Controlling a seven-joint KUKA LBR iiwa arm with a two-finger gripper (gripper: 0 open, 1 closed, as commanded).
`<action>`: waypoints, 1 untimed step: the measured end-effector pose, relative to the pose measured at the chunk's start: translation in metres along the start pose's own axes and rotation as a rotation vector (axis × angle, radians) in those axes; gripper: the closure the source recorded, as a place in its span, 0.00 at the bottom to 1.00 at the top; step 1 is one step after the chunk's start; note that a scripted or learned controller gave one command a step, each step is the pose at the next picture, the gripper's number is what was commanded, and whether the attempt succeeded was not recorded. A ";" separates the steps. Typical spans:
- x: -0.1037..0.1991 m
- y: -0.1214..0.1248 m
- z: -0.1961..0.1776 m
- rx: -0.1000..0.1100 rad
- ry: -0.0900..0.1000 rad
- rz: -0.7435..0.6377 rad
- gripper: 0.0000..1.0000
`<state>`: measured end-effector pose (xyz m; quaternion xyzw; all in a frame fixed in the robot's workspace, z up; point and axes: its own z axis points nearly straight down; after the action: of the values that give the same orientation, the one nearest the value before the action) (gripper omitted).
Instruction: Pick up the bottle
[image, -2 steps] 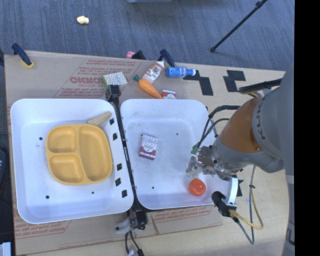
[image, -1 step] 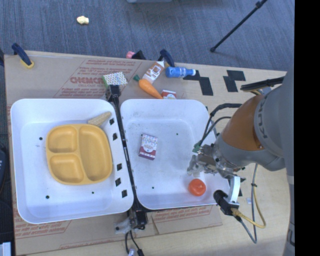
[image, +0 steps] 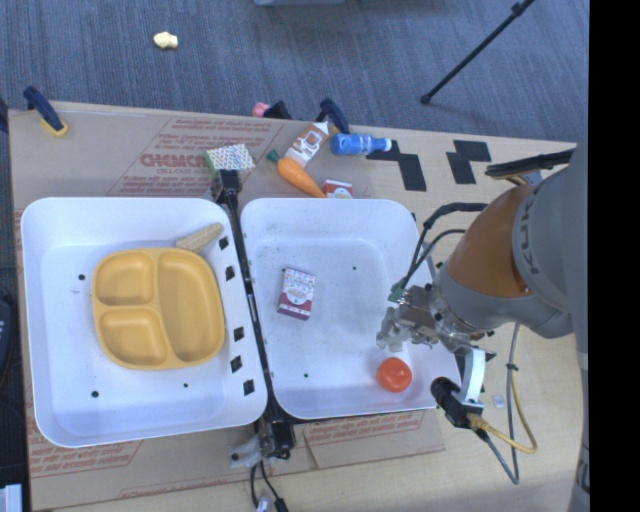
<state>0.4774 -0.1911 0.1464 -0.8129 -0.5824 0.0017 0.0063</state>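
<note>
The gripper hangs low over the right bin, near its right wall, just above an orange ball; whether it stands wide or narrow I cannot tell from this angle. The bottle, blue, lies outside the bins on the cardboard, toward eleven o'clock from the gripper and well apart. Its long axis seems to run three-to-nine, cap toward three.

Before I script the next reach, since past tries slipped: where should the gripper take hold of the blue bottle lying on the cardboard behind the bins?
Grip the blue bottle across its wider blue body, coming straight down from above. It lies on its side along the cardboard, narrow end pointing right, so the fingers should probably close across its width. The white bottle lies close on its left, so stay toward the middle.
</note>
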 end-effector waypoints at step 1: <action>0.027 -0.011 -0.042 -0.009 -0.002 0.340 1.00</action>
<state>0.4764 -0.1628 0.1889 -0.8996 -0.4366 0.0007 0.0016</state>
